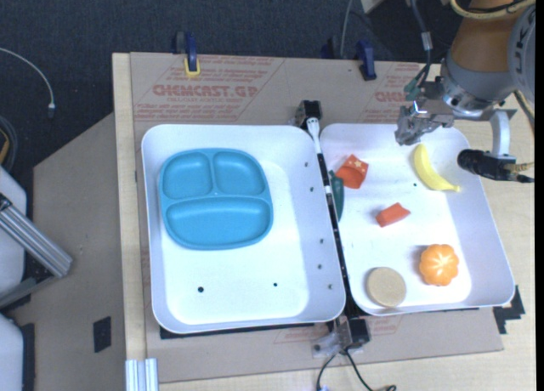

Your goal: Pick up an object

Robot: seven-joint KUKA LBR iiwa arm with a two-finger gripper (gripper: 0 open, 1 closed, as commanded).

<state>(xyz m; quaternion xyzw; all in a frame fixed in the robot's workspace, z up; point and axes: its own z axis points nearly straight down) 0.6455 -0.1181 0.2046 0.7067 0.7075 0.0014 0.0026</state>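
Two-finger metal gripper point(410, 132): far edge of right white bin point(484, 211), finger state unclear. Nearest: curved yellow banana point(432, 170). Advice: centre across its width, descend.

There is one camera, fixed above the table point(255, 83) and looking down at a slant. It stands far enough back that both white bins fit whole in the picture: the left bin point(170, 296) fills the middle and the right bin point(484, 236) lies toward the right side. The far edge of the table is at the top of the picture and the near edge at the bottom. Dark floor point(85, 7) shows beyond the table at the top and left. The arm point(489, 32) enters at the upper right corner.
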